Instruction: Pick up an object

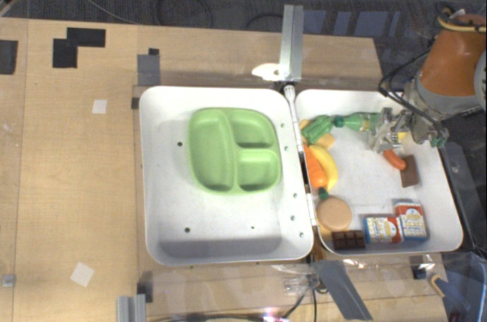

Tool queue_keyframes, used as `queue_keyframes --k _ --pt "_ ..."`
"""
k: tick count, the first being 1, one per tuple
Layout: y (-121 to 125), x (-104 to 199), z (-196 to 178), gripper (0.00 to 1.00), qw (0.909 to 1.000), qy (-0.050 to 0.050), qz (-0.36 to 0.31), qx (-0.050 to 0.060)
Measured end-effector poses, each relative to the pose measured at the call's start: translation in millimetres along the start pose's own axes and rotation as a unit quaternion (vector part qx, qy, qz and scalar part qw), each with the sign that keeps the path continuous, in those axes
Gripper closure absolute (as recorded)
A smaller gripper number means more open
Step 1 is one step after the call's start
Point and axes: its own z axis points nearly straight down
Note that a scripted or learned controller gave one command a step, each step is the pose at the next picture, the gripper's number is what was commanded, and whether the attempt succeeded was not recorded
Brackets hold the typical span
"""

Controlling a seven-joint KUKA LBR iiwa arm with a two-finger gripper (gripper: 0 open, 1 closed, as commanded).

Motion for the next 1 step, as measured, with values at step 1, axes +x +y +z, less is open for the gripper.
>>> queue_keyframes --k 1 --pt "-2.1 8.2 1.7 0.00 0.9998 0.018 0.001 -0.003"
